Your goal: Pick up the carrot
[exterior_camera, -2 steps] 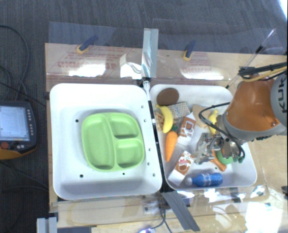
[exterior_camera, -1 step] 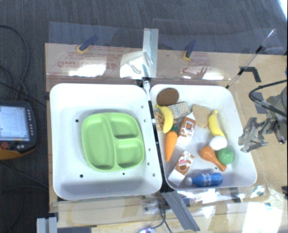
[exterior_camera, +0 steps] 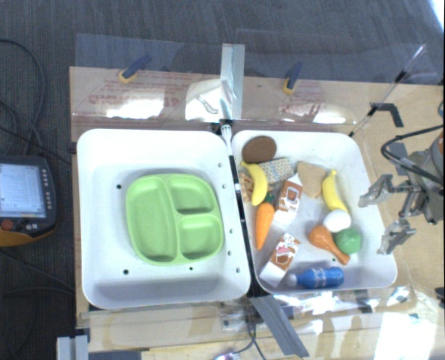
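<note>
The carrot (exterior_camera: 263, 224) lies in the right bin (exterior_camera: 361, 163) at about 9 o'clock, close to the left wall, its long axis running near 12 to 6 with the thick end up and the tip down. A banana (exterior_camera: 254, 182) touches its top; a small carton (exterior_camera: 287, 200) sits just beside it at 3 o'clock, so little room is left on either flank. Its skin looks smooth, matte orange, tapering. The gripper (exterior_camera: 394, 212) hangs at the bin's 3 o'clock rim, fingers spread apart and holding nothing. The left bin (exterior_camera: 102, 156) carries a green tray (exterior_camera: 174, 217).
</note>
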`<state>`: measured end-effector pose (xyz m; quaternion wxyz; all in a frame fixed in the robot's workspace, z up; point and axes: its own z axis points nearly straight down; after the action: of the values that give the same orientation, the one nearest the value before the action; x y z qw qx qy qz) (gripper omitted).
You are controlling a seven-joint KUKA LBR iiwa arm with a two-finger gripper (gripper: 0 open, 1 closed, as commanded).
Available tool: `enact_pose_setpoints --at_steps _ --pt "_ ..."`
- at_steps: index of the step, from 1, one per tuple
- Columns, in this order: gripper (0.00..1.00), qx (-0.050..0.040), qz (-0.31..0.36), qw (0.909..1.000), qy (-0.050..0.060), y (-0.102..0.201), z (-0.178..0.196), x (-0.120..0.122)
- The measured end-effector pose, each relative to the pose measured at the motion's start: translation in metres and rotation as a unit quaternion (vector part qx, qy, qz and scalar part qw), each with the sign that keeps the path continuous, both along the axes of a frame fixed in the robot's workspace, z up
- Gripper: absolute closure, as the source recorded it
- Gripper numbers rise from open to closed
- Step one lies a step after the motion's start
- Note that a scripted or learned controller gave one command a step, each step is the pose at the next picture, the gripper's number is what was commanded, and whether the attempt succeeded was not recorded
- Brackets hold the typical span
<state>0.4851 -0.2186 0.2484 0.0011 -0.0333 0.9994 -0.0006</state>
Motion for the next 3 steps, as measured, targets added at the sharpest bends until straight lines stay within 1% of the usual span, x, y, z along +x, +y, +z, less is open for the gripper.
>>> enact_pose_setpoints --at_steps 1,2,3 --pt "0.0 0.0019 -0.137 0.9906 0.003 0.056 -0.089 0.008" --pt "0.0 0.0007 -0.198 0.9801 -0.014 0.029 -0.155 0.018" --pt "0.0 -0.0008 -0.292 0.9562 -0.012 0.051 -0.156 0.006"
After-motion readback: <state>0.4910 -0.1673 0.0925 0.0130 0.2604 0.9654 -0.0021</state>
